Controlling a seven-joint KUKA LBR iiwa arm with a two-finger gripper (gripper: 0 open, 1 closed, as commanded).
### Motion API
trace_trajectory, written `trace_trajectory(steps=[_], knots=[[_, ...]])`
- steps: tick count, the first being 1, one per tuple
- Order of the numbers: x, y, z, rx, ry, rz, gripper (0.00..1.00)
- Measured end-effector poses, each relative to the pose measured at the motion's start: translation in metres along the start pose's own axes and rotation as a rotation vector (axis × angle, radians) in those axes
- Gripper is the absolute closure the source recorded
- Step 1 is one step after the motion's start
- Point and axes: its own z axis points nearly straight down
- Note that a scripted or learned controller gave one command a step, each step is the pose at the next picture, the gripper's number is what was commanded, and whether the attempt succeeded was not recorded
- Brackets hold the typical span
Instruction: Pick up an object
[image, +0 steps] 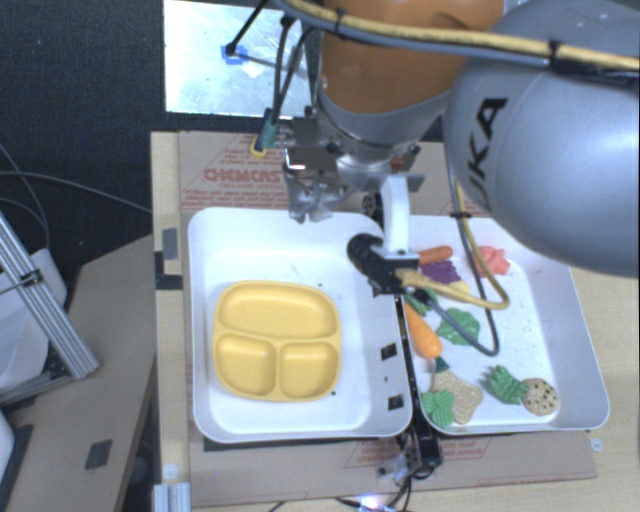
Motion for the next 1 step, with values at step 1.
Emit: trace_trajectory(steps=[1], knots=[[0.0022, 0.0258, 0.1666, 0.016, -0.010, 0.010, 1.00]])
